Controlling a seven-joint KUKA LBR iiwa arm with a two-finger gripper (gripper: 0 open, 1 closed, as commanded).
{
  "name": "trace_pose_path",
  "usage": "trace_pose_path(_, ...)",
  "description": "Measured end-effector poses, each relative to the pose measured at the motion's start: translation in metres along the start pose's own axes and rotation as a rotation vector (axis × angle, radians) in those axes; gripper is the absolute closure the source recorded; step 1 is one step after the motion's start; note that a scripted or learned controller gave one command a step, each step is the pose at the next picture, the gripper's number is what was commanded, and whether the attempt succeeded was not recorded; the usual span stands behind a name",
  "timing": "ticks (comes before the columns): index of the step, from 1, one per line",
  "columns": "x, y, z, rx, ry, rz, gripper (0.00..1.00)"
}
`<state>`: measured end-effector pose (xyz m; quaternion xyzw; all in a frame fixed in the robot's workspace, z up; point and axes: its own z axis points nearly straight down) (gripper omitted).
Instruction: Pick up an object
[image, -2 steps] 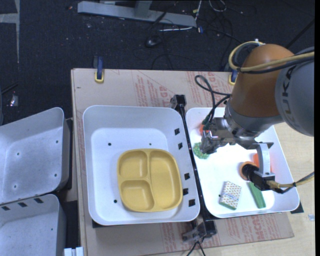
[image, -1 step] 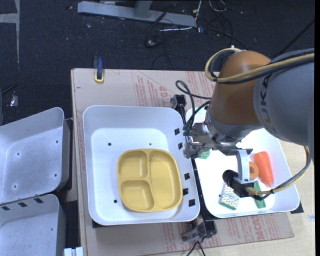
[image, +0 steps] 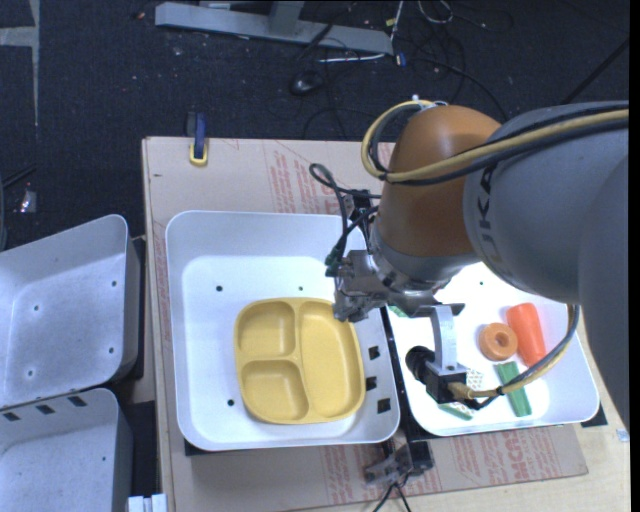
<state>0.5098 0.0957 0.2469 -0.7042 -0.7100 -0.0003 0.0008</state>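
Below, a cardboard-covered bench (image: 260, 170) stands on dark floor (image: 80, 100); gripper (image: 350, 297) state: cannot tell.

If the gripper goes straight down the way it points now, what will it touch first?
Probably the right rim of the yellow tray in the left bin; the gripper sits over that edge, but depth is unclear.

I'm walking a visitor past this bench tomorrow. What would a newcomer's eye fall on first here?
The grey arm with its orange band looms in from the right, its gripper at the far right corner of a yellow three-compartment tray lying flat in the left bin. The right bin holds an orange ring, a red-orange cylinder and a green stick, close together.
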Motion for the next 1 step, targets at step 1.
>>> trace_pose_path(1, -0.0034, 0.0005, -0.0001, 0.000, -0.002, 0.007, 0.00)
